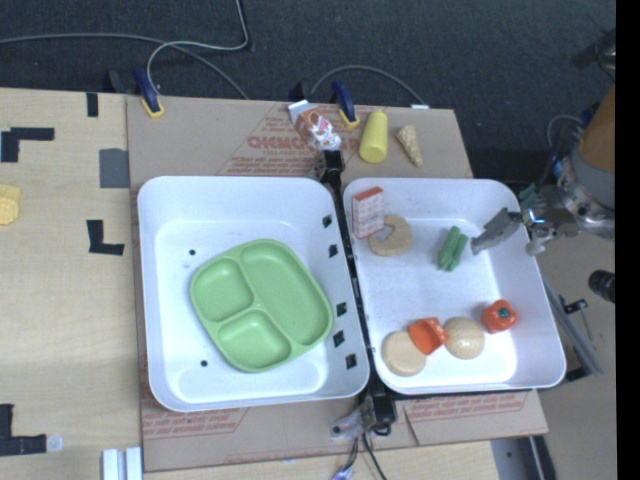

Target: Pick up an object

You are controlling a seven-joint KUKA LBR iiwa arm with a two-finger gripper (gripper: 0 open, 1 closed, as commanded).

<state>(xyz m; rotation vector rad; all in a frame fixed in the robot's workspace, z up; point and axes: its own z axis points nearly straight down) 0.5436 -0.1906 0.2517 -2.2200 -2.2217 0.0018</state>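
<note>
Hovering over the right bin's (455, 273) upper right rim, the gripper (497, 230) has its fingers parted, with nothing between them. Just beside the fingertips, toward the bin's middle, lies a green object (451, 248). A red tomato-like item (500, 315) rests lower in this bin, near its right wall. Beside this bin, the left bin (170, 228) contains a green divided plate (260, 303).

Green pod (451, 248) lying tilted mid-bin, red tomato (499, 316) near right wall, orange piece (425, 334) between two tan rounds
</note>
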